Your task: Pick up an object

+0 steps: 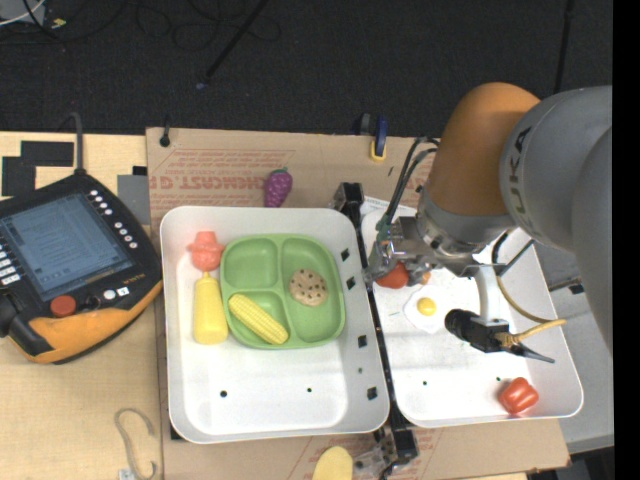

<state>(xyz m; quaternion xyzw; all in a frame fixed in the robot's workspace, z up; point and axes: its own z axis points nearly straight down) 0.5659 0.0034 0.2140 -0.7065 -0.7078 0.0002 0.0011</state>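
Yellow toy (333, 462) below 2 bins; gripper (392, 268) over red object (393, 276).

A single fixed camera sits above the pale wooden tabletop (70, 398) and looks down at a slant; its gaze falls on the two shallow white plastic bins, left bin (262, 393) and right bin (470, 393), lying side by side near the frame's centre; it stands at a middling distance, near enough that both bins span most of the width; beyond the bins the view takes in dark black floor (250, 48); the bulky grey arm with its orange band (520, 178) enters right of the bins, close under the lens and looming large.
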